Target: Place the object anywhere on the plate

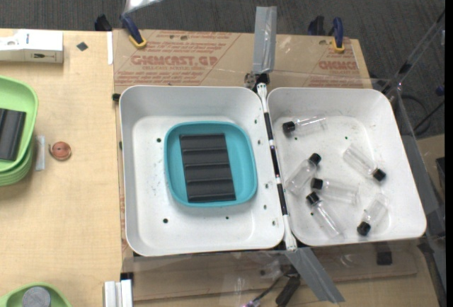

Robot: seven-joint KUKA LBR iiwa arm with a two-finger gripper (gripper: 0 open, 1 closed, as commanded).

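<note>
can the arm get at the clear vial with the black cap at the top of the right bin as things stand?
Probably yes. The clear plastic vial with the black cap lies alone near the back of the right white bin, apart from the other vials, with nothing over it. The bin's centre wall beside its cap might crowd a grasp.

Red print on the cardboard sheet — "GIEMCAST", partly legible.

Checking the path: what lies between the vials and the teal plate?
In the camera view, the two bins' adjoining rims separate the vials from the teal plate.
</note>
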